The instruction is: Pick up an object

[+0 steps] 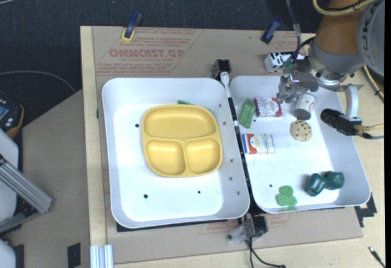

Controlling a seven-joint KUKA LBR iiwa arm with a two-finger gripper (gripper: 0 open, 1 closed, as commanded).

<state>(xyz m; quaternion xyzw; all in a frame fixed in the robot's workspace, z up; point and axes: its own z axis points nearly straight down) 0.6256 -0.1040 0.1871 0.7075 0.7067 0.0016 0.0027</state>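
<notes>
Counter right bin (351,157): claw (287,91), finger state indeterminable, hovers upper right near small carton (269,107); light, stiff, likely graspable across narrow sides

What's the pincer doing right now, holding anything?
Pincer: low over the right bin's far end; grip state cannot be told.

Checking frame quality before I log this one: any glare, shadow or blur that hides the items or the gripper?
Camera view: lighting is even, with soft glare on the white bins; the yellow tray and cookie read sharply; the dark green object loses detail in its own shade; the gripper is small and cluttered against the bin, so its fingers are unclear; the floor is dark.
</notes>
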